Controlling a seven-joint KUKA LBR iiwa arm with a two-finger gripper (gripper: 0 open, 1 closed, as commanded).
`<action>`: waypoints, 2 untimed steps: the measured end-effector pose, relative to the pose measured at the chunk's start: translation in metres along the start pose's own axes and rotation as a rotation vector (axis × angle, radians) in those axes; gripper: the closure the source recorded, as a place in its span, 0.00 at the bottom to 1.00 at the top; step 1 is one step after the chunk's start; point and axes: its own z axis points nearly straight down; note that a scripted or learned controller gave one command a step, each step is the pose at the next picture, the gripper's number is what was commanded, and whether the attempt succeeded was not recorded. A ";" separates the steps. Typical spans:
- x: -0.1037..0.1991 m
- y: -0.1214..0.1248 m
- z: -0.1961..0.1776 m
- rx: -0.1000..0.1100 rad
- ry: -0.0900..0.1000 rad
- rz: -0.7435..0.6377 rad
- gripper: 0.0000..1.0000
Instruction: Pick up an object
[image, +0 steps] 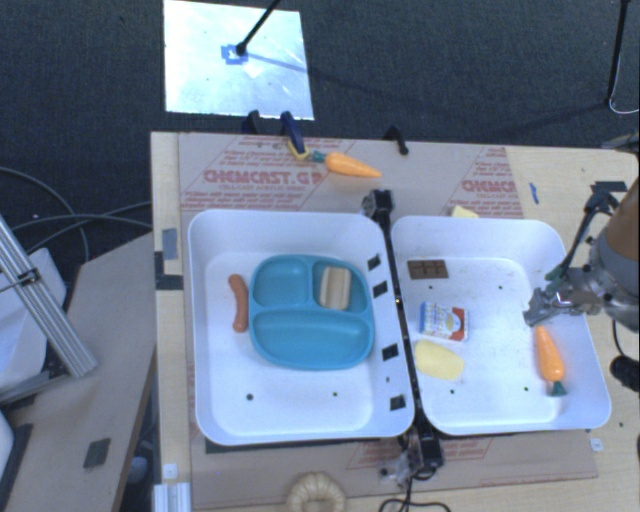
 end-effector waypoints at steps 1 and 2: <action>0.000 0.001 -0.010 0.005 0.002 0.000 1.00; 0.052 0.004 -0.020 0.005 0.004 -0.005 1.00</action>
